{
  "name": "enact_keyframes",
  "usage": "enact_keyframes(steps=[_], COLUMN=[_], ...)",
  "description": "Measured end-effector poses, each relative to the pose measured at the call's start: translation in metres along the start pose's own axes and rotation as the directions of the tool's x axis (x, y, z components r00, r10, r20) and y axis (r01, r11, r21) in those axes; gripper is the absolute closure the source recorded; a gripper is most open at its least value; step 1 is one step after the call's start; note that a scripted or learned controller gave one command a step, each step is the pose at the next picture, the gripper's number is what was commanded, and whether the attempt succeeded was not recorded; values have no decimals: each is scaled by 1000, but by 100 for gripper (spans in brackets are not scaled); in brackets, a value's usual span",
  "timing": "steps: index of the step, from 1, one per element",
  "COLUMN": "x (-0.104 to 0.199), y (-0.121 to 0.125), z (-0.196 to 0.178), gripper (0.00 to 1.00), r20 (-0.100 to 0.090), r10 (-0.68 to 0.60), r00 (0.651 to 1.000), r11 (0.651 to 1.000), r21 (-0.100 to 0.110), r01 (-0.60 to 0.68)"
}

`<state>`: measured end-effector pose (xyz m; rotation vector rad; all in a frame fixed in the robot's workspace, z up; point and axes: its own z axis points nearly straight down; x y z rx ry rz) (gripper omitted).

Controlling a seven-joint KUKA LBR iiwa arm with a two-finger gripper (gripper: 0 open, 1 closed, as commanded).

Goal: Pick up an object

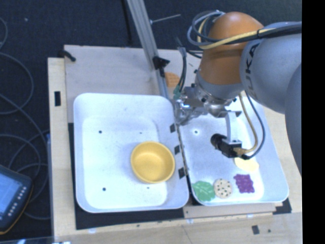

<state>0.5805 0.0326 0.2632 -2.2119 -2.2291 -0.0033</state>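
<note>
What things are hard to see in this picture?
- Gripper: the arm's wrist covers it, so its state is unclear.
- Yellow thing: partly behind a black part; its shape is unclear.
- Orange thing beyond the right bin: half hidden by the metal rail.
- Cookie, green piece, purple piece: too small for detail.
- Screen: cut by the left edge.

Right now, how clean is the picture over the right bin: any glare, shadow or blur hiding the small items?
Camera view: soft overall and slightly grainy; the white right bin is bright but not blown out. The arm covers that bin's top. The green piece, cookie and purple piece read clearly; the yellow piece looks pale.
</note>
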Motion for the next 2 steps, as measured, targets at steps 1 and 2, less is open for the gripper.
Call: enact_keyframes(steps=[1,2], x=[46,44], y=[-20,-19], z=[20,19], gripper=[100,0], r20=[2,1], r10=[2,7], r00=[1000,1000], r11=[1000,1000], r21=[2,-1], r01=[-2,-7])
